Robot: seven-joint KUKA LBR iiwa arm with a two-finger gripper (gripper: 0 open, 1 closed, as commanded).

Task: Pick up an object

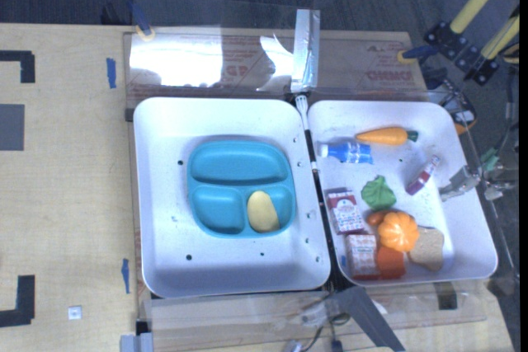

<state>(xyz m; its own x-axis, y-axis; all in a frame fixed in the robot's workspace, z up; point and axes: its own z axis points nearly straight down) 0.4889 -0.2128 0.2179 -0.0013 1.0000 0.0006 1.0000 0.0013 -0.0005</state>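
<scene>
No one object is named by the task, and the likeliest pick, judging by nearness, is the small reddish bottle [423, 175], lying tilted in the right part of the right bin [445, 136]. The tool [459, 185] sits just beside it at the bin's right wall; whether it is spread or pressed together I cannot tell, and nothing is seen gripped.

The bottle has bare floor on all sides, so there is room to close on it. Lower down, an orange fruit [398, 231], a green vegetable [379, 193], two cartons [341, 210] and a bread piece [427, 248] crowd together. A carrot [384, 136] lies toward the upper edge.

In the left bin [157, 177], a blue tray [223, 169] holds a yellow lump [262, 211] in its lower right compartment.
</scene>
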